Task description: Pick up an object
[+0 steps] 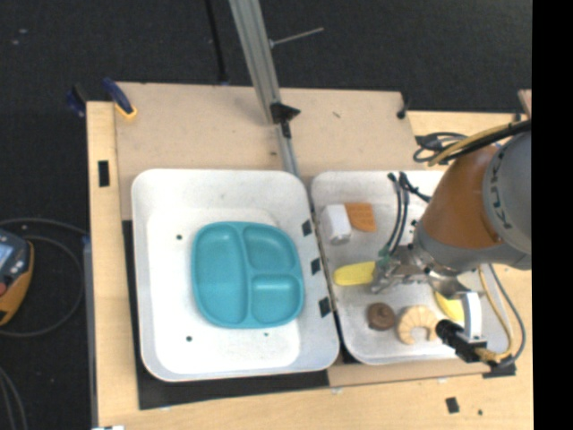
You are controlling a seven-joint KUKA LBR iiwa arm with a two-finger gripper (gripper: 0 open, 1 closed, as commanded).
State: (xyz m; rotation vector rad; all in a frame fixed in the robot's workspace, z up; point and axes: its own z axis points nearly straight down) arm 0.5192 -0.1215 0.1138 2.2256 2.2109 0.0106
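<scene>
Grey two-finger gripper point(387, 276), finger state impossible to tell, hangs mid right white bin point(358, 352); flat yellow block point(354, 274) lies just beside it, long axis toward the bin's left wall.

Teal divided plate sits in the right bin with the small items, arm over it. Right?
Not quite. In the camera view the teal divided plate lies in the left bin, alone. The small items, such as the yellow piece and brown round piece, lie in the right bin, where the gripper reaches.
</scene>
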